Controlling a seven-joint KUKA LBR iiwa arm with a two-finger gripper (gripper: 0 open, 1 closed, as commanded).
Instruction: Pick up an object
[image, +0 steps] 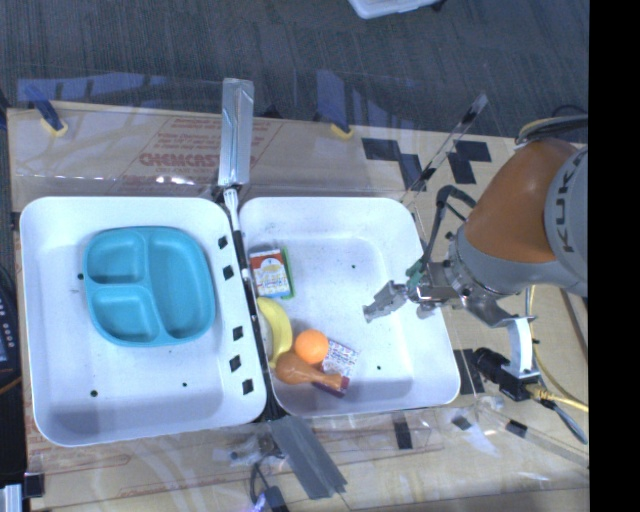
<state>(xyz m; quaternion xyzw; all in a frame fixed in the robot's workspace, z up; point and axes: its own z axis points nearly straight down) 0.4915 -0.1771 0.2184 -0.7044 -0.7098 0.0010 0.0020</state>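
While the claw (385, 301) hangs over the right bin (405, 225) with nothing in it, its jaw state unreadable, 4 items crowd the left wall: carton (270, 274), banana (275, 325), orange (311, 346), packet (339, 358); crowding risks a missed grip

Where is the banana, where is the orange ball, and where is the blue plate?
banana (277, 325), camera view, on the middle of its yellow curve.
orange ball (311, 346), camera view, on the middle of its round top.
blue plate (209, 300), camera view, on its right rim.
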